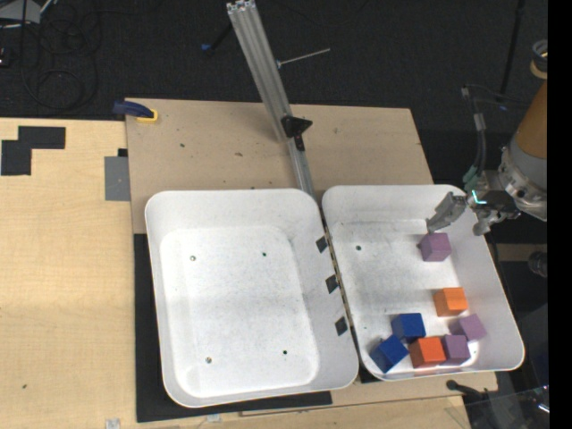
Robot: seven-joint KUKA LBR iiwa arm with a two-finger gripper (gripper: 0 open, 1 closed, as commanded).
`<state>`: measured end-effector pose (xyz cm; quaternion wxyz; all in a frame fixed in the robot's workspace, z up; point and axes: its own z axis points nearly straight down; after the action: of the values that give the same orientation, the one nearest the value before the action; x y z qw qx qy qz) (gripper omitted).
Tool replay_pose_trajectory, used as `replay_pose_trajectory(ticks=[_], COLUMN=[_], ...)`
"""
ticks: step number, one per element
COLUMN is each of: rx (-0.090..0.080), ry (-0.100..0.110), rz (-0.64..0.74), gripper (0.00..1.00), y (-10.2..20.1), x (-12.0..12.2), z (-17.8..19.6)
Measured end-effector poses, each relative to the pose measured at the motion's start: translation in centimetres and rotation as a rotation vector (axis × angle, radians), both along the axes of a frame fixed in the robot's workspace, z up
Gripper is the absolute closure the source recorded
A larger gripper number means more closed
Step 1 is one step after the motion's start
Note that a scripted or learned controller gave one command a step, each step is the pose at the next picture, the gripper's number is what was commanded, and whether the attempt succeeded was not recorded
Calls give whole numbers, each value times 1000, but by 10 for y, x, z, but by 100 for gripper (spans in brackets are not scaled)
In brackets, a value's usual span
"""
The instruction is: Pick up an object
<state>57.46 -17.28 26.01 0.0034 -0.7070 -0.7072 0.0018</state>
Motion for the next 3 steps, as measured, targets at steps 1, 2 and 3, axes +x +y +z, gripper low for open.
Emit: replay_pose_trajectory(ticks=[1, 2, 3], rx=[-1, 0, 0], ry=[-4, 2, 2], rz=[0, -1, -2], gripper=[0, 0, 0], y=[0, 4, 0], x=[1, -6, -4], z=[2, -60, -123])
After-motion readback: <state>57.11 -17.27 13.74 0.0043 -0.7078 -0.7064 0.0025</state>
